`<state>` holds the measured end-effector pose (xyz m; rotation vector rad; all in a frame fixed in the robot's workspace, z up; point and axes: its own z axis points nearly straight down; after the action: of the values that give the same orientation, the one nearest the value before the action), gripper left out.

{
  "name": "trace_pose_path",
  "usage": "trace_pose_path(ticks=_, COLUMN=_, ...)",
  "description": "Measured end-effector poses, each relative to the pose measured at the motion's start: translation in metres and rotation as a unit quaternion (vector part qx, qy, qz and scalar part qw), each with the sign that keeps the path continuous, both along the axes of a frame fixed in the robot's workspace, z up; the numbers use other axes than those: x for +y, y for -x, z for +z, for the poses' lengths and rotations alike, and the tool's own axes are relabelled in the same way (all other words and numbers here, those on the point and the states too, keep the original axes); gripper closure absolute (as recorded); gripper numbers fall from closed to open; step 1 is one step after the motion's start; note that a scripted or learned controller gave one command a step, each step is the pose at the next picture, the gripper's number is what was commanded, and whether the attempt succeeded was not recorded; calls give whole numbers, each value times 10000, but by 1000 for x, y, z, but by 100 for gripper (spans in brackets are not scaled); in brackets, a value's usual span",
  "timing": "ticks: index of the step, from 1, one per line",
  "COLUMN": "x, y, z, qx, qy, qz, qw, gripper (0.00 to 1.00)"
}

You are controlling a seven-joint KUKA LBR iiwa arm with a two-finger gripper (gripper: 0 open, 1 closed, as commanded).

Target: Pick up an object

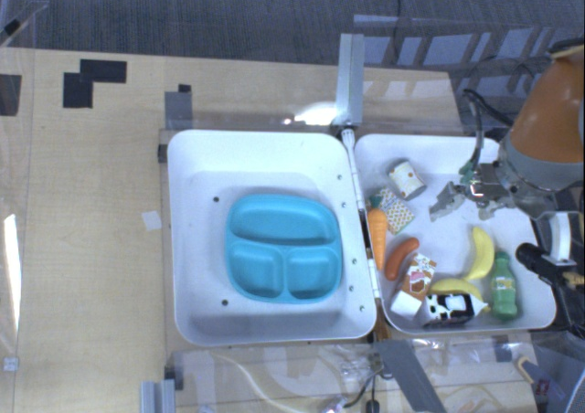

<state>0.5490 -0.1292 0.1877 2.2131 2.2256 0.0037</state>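
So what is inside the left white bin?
The left bin holds one blue divided tray with three compartments, lying flat near the middle. Whatever is beneath the tray is covered and cannot be seen.

Yellow banana (481, 253), lying in right bin (439, 151)

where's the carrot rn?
In the camera view, the carrot lies in the right bin, hard against its left wall next to the divider, with the sausage just to its right and the blue tray across in the left bin.
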Motion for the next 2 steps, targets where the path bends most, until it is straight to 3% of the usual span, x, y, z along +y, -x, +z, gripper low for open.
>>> trace_pose_path(ticks=1, x=-74, y=4, z=-10, qx=-3, qy=4, qz=-987, qw=9951, gripper=0)
trace_pose_path(ticks=2, x=-70, y=20, z=-92, qx=-8, qy=-6, qz=-1656, qw=9862, gripper=0)
